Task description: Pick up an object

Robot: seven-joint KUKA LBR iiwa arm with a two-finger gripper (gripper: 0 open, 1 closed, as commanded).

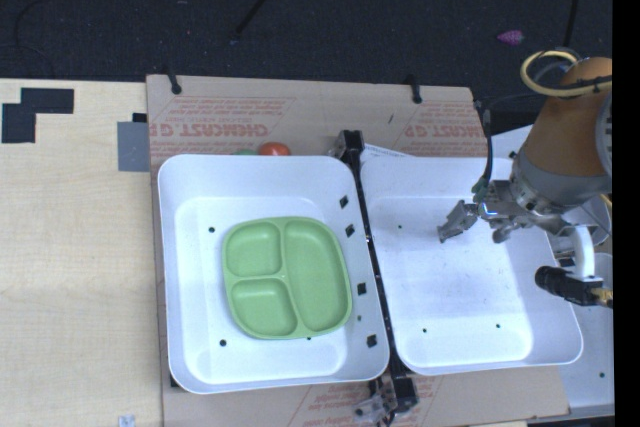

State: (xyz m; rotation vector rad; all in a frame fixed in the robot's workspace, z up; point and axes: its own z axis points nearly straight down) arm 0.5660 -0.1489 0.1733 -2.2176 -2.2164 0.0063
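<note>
Green divided plate point(287, 277) in the left bin point(190, 205), well apart from the gripper point(478, 223), spread wide, holding nothing, over the right bin point(440, 335)

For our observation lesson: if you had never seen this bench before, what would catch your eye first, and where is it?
The pale green divided plate stands out first, lying in the middle of the left white bin. Next comes the grey arm with its orange band, reaching in from the right, its hand hanging over the right bin. A small red-orange thing peeks out behind the left bin's far rim.
</note>
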